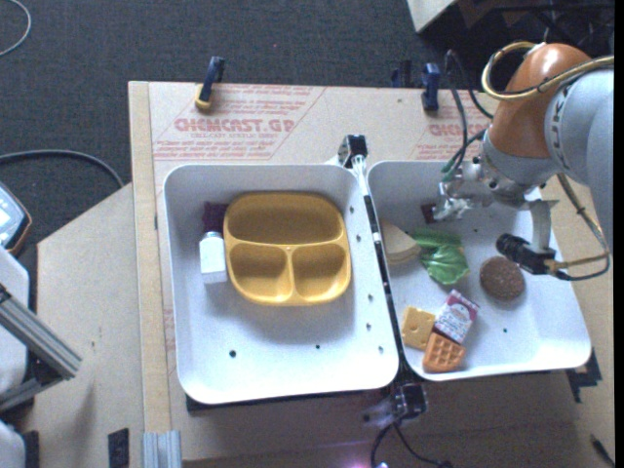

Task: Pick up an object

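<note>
stage: reach, nothing lifted | tool [447, 206] low over right bin [565, 334], near green leaf [442, 258] | tool state: cannot tell | left: grasp, lift

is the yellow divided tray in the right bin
No, the yellow divided tray lies in the left bin, beside a small white bottle.

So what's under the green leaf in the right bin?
A tan, rounded slice pokes out from beneath the left edge of the green leaf, resting on the right bin floor. How far the slice extends under the leaf is covered.
</note>
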You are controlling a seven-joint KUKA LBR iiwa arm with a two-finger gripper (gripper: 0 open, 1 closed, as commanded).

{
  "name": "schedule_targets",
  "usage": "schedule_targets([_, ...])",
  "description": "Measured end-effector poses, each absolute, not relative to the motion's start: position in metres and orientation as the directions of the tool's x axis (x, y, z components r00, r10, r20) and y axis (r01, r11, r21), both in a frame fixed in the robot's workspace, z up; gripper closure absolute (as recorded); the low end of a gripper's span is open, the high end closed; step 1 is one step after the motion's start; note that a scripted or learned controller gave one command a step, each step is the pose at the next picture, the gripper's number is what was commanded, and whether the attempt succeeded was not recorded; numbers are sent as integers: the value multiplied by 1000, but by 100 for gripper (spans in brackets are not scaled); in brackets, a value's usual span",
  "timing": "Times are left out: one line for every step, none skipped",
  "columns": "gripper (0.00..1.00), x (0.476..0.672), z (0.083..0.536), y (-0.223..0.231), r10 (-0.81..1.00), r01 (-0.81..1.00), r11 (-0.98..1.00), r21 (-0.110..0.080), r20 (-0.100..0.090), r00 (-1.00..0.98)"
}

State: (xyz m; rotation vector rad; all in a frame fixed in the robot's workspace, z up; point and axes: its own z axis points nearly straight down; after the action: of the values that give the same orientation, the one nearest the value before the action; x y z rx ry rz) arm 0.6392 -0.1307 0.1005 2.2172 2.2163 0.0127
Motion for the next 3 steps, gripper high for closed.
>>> schedule_targets([100, 630, 154, -130, 1000, 1000, -1, 6, -2, 1])
schedule_targets([100, 637, 203, -137, 1000, 1000, 0, 8, -3, 0])
schedule_targets([100, 638, 227, -138, 1000, 1000, 1, 5, -2, -1])
